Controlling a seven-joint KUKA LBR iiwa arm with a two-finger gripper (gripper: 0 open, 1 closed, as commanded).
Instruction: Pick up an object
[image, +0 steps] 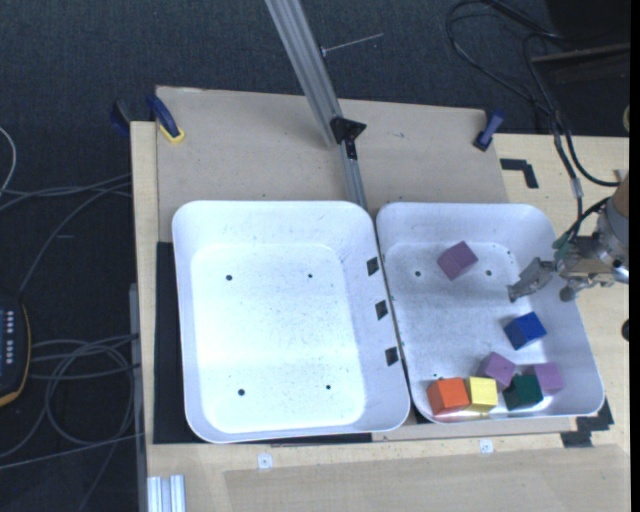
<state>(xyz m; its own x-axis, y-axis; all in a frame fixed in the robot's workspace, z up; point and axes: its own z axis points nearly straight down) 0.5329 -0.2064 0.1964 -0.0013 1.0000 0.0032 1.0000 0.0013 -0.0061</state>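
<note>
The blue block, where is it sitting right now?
The blue block lies in the right bin, near its right wall, just below the gripper and above the cluster of blocks in the bin's near corner.

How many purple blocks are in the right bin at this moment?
3. One purple block sits alone near the bin's far side; a second lies by the green block in the near cluster; a third sits by the near right corner. None looks hidden.
</note>
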